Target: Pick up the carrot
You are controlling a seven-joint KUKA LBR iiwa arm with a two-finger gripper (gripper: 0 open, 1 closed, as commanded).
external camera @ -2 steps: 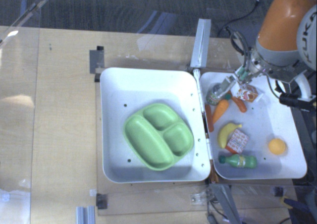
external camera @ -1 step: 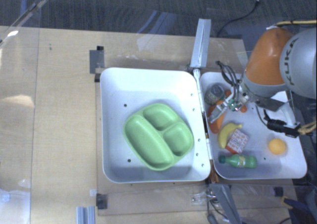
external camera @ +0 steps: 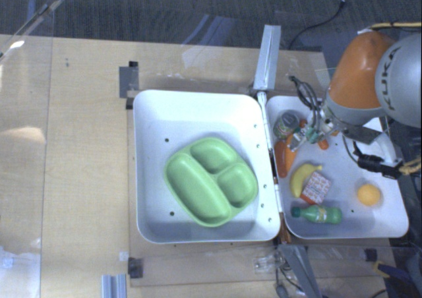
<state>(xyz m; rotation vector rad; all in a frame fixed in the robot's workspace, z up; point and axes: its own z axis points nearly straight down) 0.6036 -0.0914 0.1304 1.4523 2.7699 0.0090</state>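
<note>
Clearly crowded: the carrot (external camera: 283,158) lies against the right bin's (external camera: 389,224) nine-o'clock wall, with the can (external camera: 286,124) at its twelve and the banana (external camera: 303,178) at its four. The gripper (external camera: 305,133) hovers above; I cannot tell its finger opening. It may snag the can instead.

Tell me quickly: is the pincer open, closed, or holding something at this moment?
Pincer: cannot be told; it sits just above the carrot in the right bin.
</note>
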